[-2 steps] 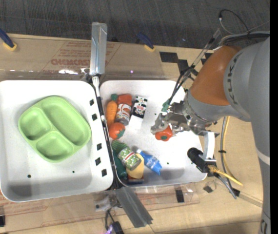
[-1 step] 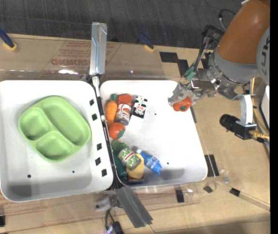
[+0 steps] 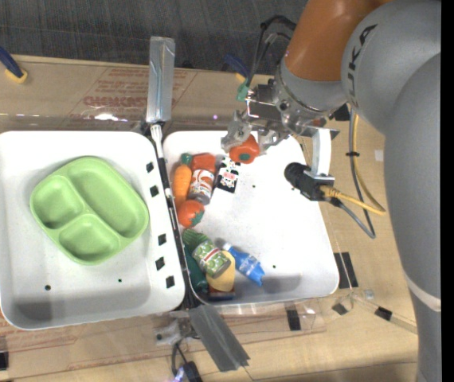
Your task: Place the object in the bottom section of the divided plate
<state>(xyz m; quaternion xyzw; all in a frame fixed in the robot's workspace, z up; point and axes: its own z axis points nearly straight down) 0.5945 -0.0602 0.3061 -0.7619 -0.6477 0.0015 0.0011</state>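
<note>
Orange, rounded toy object with a small black-and-white tag hanging under it sits between the fingers of the two-finger gripper, so the gripper is clenched on it. It hangs above the far part of the right white bin, clear of the floor as far as I can judge.

The light green divided plastic plate lies in the left white bin, well apart from the gripper. It has three sections; the bottom one, nearest to the camera, is the rounded compartment at the low middle of the plate.

Along the left wall of the right bin lies a row of toys: an orange carrot-shaped toy, a red and white can, an orange-red round toy, a green and yellow packet and a blue wrapped piece.

Several things can go wrong from here, in my judgement. The grip seems to be on the upper edge of the object, so it may slip out during the long travel over the grey divider between the bins. The hanging tag may catch on the divider if the arm moves too low. Also, the plate compartments are close together, so a release a little too far from the camera puts the object into a wrong section
</note>
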